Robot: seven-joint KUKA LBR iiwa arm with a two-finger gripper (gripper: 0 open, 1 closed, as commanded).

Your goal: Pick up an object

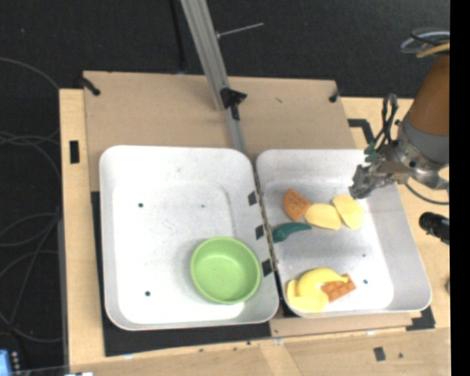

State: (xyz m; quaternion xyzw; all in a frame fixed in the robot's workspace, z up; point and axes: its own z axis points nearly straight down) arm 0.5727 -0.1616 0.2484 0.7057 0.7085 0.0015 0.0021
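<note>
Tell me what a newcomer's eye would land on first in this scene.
First the round light-green plastic bowl, sitting near the front right corner of the left shallow white bin. Next the cluster of pale yellow and orange pieces in the middle of the right shallow white bin, with the grey arm's gripper just above its right end. A yellow lump with an orange scrap lies near that bin's front edge.
</note>
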